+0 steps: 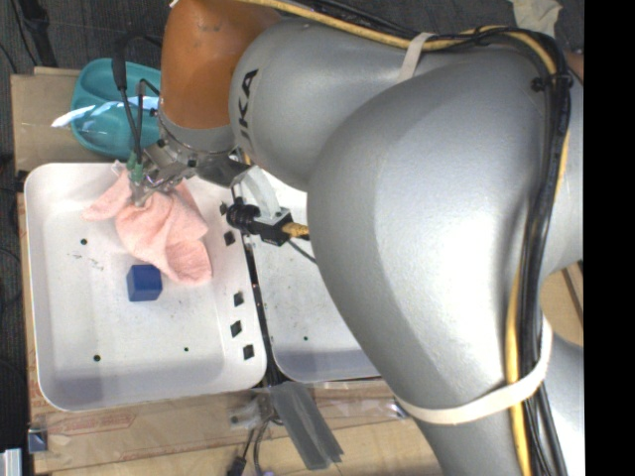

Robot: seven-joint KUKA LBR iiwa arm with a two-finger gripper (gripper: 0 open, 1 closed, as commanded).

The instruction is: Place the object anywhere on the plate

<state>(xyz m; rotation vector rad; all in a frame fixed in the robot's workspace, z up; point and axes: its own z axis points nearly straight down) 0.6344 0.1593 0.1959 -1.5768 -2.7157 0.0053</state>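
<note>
A: Nearest you, what lies in front?

B: The arm, grey and bulky, covers most of the right bin. In the left bin a small blue cube sits on the floor, just beside the lower edge of a pink cloth.

A: And the gripper?

B: The gripper is at the cloth's upper end, below the orange band. You cannot tell whether it is clenched or released; the cloth bunches up toward it, so it may be pinched. Beyond the bin's far edge rests a teal plate.

A: How do you do this step well?

B: Lift high enough that the hanging cloth clears the bin wall, then carry it over the plate's middle before letting go. Watch that the trailing fabric doesn't drag the cube.
</note>
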